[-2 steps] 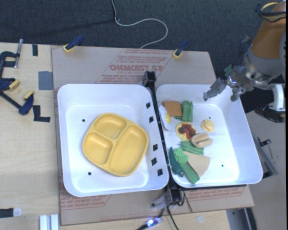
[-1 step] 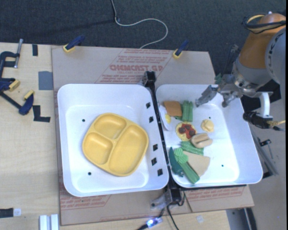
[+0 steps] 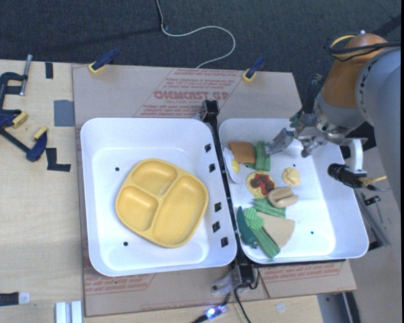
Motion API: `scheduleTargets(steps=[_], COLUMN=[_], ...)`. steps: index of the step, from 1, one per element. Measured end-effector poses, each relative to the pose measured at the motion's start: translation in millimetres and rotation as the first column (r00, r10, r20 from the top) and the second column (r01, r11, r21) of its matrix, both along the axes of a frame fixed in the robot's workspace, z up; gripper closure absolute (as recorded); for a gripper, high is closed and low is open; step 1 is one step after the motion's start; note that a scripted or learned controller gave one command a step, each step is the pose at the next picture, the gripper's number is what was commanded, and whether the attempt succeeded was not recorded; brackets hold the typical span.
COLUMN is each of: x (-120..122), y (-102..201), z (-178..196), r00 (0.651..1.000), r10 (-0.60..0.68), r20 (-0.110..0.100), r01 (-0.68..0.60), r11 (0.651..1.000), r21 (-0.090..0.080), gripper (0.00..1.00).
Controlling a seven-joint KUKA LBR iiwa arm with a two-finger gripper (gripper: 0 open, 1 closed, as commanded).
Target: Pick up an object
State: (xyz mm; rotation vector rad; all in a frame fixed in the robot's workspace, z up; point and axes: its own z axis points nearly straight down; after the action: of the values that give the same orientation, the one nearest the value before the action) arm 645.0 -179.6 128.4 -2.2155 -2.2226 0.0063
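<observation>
The gripper (image 3: 291, 142) hung open over the right bin (image 3: 337, 237), gripping nothing; toy food (image 3: 266, 204) lay just beside it. A yellow tray (image 3: 162, 202) sat in the left bin (image 3: 97, 180).

arm (image 3: 384, 79) cut off right, gripper (image 3: 293, 142) blurred

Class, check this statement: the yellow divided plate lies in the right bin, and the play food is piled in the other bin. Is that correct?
Not quite. The camera view shows the yellow divided plate in the left bin; the play food is piled in the right bin.
</observation>
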Motion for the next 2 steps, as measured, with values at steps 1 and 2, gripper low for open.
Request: scheduleTargets(steps=[1,2], x=[1.4,4.2], y=[0.8,3.0], z=[-42.6,-27.4], r00=[1.0,1.0], r10=[-0.001,0.003], r20=[0.006,0.011], r01=[0.001,-0.003], r11=[1.0,1.0], r21=[0.0,0.002], gripper=[0.0,1.0])
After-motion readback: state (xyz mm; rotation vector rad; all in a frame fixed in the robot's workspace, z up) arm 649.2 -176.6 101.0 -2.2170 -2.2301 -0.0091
